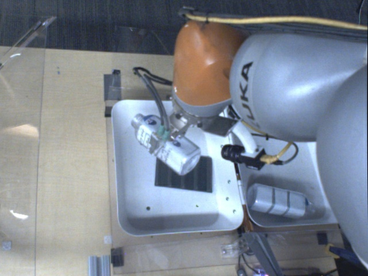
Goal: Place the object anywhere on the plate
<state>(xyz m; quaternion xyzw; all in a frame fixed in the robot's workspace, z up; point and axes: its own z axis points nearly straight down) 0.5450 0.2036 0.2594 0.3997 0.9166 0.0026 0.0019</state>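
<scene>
Small clear bottle [164, 144] lies tilted over the dark plate [195, 180]. Hand [169, 132] state: cannot tell. Judged light, rigid, slippery; grip across its mid-body.

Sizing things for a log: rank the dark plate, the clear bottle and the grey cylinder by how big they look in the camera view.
1. Dark plate, largest, though partly covered.
2. Clear bottle and grey cylinder: alike in apparent size; the bottle looks raised nearer the camera, so unranked.

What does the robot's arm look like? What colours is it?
The arm is big, round and shiny silver-grey, with a smooth orange band near the wrist. Dark letters run down its side. Black cables loop beside the orange part, and a yellowish cable lies across the top.
</scene>
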